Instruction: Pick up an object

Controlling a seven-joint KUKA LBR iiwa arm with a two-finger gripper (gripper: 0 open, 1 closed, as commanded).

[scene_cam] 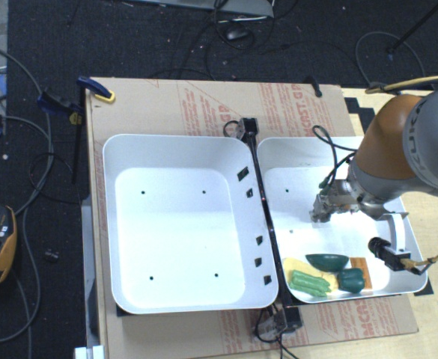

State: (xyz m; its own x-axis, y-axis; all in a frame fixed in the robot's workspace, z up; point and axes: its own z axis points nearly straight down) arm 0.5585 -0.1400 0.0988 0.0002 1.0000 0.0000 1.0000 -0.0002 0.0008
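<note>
Pincer low over the right bin, its grip state impossible to tell.
The left bin sits beside it on the desk. In the right bin's near corner lie a yellow piece, green ridged object, dark green bowl-shaped object, teal object and orange block, clustered apart from the pincer.

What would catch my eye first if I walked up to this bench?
Probably the big grey arm with its orange band, reaching in from the right, its gripper low over the right bin. Next, the cluster of small objects in that bin's near corner: a green ridged piece, a dark green bowl-like shape and a teal lump. The left bin sits beside it.
</note>
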